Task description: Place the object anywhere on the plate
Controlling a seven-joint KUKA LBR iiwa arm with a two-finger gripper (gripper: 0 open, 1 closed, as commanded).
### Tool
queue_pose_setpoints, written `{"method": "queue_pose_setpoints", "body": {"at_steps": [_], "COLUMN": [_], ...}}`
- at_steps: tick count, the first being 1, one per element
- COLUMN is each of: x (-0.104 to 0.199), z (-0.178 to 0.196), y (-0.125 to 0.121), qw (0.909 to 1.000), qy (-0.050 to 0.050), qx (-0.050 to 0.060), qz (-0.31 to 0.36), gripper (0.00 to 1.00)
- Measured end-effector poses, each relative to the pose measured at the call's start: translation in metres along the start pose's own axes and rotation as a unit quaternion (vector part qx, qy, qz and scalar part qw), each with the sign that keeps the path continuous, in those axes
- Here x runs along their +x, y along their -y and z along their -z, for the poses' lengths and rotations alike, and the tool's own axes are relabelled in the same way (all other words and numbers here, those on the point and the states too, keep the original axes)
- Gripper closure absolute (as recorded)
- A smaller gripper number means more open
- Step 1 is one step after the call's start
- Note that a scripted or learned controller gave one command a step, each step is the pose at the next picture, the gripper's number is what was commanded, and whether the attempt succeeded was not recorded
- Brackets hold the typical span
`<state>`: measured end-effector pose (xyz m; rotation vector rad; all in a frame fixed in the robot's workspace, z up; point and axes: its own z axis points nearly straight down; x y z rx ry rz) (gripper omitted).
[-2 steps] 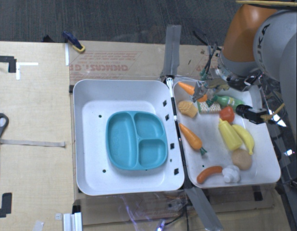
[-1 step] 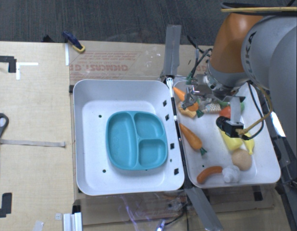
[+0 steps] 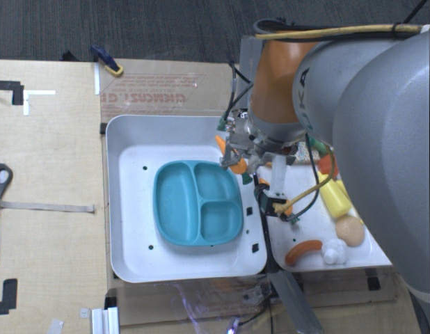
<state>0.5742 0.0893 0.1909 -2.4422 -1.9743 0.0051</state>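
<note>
Dark carpet-like flooring lies beyond the bench (image 3: 48, 152), whose pale wooden top carries two shallow white bins. Where the bins meet, the jaws (image 3: 237, 160) hang over the divider, and something small and orange (image 3: 233, 163) with a touch of green sits right at their tips; it looks pinched between them, though the wrist hides how wide they stand, so I cannot tell their spread for certain. This orange object hovers just beside the right edge of the teal plate (image 3: 198, 202), not yet over it. My reading is that the carry step is in hand: the next move calls for a short shift leftward over the plate, then a lowering and release. Smooth moulded plastic forms the plate, a rounded rectangle with three compartments. It lies in the left bin (image 3: 124, 186). In the right bin (image 3: 368, 256) lie a yellow cylinder (image 3: 335, 195), a tan egg-shaped piece (image 3: 350, 231), a reddish sausage shape (image 3: 303, 251) and a crumpled white lump (image 3: 332, 252).
</note>
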Motion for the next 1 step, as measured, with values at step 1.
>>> {"method": "queue_pose_setpoints", "body": {"at_steps": [1], "x": [-0.0002], "z": [0.0002], "y": [-0.0001], "qw": [1.0000], "qy": [0.000], "qx": [0.000], "qz": [0.000], "gripper": [0.00]}}
